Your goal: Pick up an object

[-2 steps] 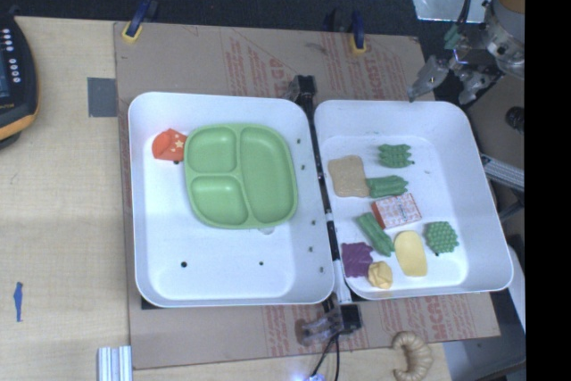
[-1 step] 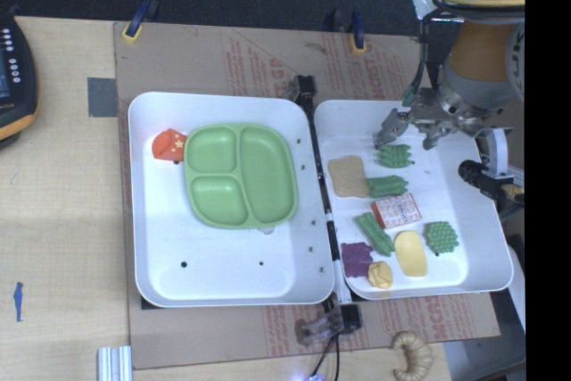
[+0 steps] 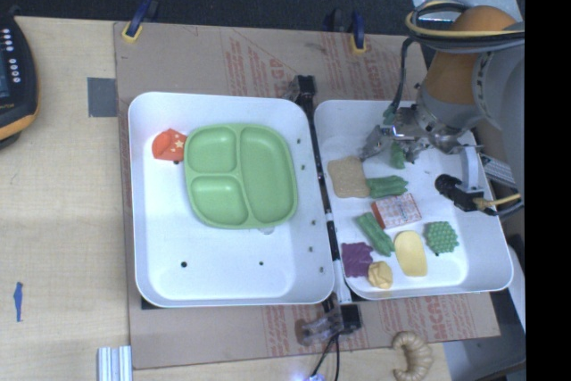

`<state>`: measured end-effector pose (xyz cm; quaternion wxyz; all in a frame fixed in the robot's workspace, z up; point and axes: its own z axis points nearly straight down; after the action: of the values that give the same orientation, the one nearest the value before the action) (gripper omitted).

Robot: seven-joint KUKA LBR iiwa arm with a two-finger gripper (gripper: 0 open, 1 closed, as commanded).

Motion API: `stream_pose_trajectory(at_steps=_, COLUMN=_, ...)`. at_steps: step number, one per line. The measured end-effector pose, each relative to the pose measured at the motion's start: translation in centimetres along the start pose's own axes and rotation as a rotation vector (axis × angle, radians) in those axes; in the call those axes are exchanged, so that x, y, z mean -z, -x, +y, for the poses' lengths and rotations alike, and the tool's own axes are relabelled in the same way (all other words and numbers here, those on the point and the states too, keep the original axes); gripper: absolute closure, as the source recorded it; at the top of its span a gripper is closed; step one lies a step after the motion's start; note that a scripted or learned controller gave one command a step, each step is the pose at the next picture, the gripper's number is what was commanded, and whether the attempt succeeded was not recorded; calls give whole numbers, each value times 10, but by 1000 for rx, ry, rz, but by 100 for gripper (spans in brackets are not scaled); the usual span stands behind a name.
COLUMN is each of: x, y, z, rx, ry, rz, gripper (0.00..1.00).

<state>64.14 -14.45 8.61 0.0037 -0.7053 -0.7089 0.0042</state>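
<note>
Holding toy food (image 3: pixel 393 223) — right bin (image 3: pixel 486 277)

We see bare bin floor (image 3: pixel 352 125) left of the gripper (image 3: pixel 395 141); toy foods (image 3: pixel 395 211) crowd the space below it.

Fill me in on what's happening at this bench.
A grey arm reaches in from the right, its gripper low over the back of the right bin. A small green piece sits right at the gripper, but whether it is gripped cannot be told. The other toy foods lie in that bin: a tan slice, a red-and-white card, a yellow piece. The left bin holds a green divided plate and a red piece.
</note>
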Motion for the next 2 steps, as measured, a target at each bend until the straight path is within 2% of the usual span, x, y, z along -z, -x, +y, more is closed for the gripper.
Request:
stream_pose_trajectory(at_steps=1, x=4, y=22, z=-79, rx=-4, ry=0, rz=1, gripper=0)
stream_pose_trajectory(at_steps=2, x=16, y=22, z=-75, rx=2, ry=7, rz=-1, gripper=100)
